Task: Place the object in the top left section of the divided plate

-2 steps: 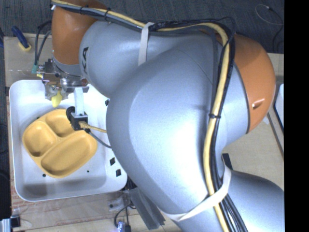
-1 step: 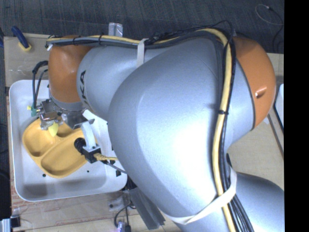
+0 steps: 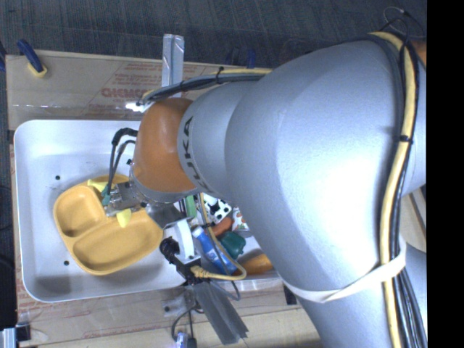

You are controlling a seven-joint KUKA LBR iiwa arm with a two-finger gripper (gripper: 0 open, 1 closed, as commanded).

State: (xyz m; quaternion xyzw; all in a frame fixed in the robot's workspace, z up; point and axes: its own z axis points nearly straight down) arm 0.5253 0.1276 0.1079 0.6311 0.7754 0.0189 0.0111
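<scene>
Dark carpet surrounds the counter (image 3: 87,78), where my white bin (image 3: 43,143) holds the yellow divided plate (image 3: 101,230) close to its near wall. My arm (image 3: 304,158) reaches in low from the right, so its orange band (image 3: 163,147) and wrist cover the plate's right side, and my end effector (image 3: 119,205) sits over the plate's upper edge, seemingly to work at a section there. I cannot tell its state, and I cannot make out the object itself; a small yellow bit shows near the tip, but whether it is held is unclear.

One yellow divided plastic plate (image 3: 101,234) is seen in one shallow white bin (image 3: 43,151); one grey arm with an orange band (image 3: 290,172) is counted above it.
</scene>
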